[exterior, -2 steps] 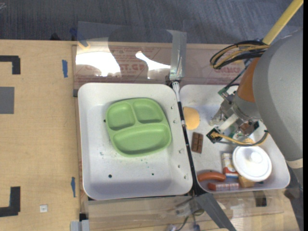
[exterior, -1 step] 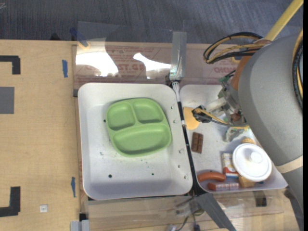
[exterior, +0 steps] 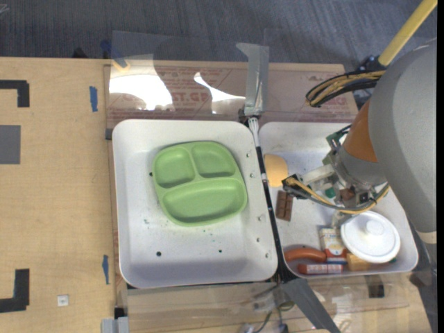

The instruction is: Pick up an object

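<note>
The gripper [exterior: 345,198] hangs low over the right bin [exterior: 305,141], its working end buried under the wrist, cables and orange band, so how far it is open, and whether it has anything, cannot be told from this slant. Just near of it, almost under the wrist, sits a round white lidded container [exterior: 372,237] with a small knob on top. To its left are a small carton [exterior: 330,239], a red-handled tool [exterior: 310,254] lying along the bin's near edge, and a brown chocolate-like bar [exterior: 284,205] beside the divider. Farther back by the divider rests a pale yellow rounded piece [exterior: 275,166]. Any of these would serve as the object to pick up. The white container is closest to the tool; it looks like hard, smooth plastic, light but slippery, and its lid may lift off alone if only the knob is pinched, so a grasp across the body's rim seems safer, if the jaws span it. The brown bar looks stiff, flat and light, best taken across its narrow width. The red-handled tool lies tight against the bin wall, which leaves little room for a finger. In the left bin [exterior: 132,241] lies a green sectioned plate [exterior: 200,182], wide and shallow, awkward to take except at its rim.
</note>
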Tool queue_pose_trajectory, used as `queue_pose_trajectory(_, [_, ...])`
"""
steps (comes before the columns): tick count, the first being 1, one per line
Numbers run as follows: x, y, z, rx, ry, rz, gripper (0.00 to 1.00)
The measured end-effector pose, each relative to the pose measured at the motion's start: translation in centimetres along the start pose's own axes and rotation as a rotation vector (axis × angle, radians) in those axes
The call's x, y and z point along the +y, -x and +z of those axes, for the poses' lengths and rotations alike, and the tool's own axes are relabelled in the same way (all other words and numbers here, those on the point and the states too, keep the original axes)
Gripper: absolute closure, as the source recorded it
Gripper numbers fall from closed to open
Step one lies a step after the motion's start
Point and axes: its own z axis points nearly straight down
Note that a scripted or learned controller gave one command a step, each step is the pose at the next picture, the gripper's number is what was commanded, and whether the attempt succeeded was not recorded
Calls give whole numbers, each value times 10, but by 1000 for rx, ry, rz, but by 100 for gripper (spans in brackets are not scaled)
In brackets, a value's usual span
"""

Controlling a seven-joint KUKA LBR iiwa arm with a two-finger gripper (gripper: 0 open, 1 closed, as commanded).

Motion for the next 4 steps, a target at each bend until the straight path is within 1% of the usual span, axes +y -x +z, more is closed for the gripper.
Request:
queue_pose_trajectory(1, [17, -69, 3, -8, 1, 10, 0])
queue_pose_trajectory(2, [-2, 4, -7, -9, -6, -5, 0])
queue_pose_trajectory(3, [3, -32, 2, -9, 0, -8, 0])
queue_pose_trajectory(4, [8, -59, 2, -8, 1, 9, 0])
